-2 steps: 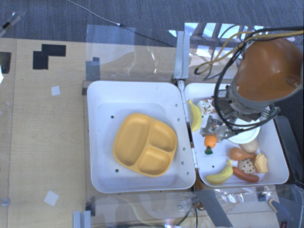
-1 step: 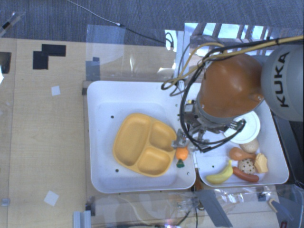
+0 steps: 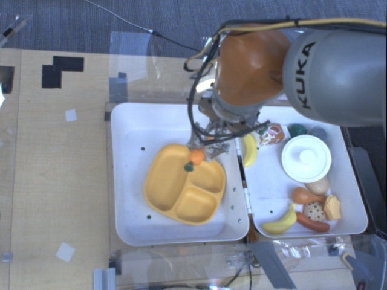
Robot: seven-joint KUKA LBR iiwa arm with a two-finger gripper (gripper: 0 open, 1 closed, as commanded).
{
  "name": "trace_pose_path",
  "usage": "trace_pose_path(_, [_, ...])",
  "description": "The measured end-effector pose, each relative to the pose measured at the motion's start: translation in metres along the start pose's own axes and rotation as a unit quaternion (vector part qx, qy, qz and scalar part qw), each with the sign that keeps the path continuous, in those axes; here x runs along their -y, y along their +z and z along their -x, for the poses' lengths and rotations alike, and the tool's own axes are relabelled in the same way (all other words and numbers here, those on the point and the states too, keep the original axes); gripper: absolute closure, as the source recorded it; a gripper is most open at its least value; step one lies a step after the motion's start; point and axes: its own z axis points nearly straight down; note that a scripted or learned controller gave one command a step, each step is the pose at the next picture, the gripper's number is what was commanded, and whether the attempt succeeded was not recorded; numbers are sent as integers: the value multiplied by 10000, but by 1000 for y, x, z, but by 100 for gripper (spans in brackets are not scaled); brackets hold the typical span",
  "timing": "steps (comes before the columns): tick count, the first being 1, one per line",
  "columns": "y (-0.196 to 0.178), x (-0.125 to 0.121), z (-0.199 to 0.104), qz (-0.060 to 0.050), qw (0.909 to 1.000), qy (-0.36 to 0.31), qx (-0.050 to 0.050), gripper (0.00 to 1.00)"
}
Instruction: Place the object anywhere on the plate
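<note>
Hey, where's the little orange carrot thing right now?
The toy carrot is in the left bin, at the upper right edge of the yellow plate, right under the gripper.

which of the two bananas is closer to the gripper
The banana at the right bin's upper left edge, just right of the gripper; the other banana lies near the bin's front.

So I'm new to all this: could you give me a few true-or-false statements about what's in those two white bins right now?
1. The yellow plate lies in the left bin. True.
2. The plate is one undivided dish. False: it has compartments.
3. A small orange toy sits at the plate's upper rim, under the gripper. True.
4. The white bowl is in the left bin. False: it is in the right bin.
5. Two bananas lie in the right bin. True.
</note>
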Motion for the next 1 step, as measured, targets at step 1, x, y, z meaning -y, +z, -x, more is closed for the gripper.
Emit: trace_pose_path(1, [0, 1, -1, -3, 10000, 11, -1, 0])
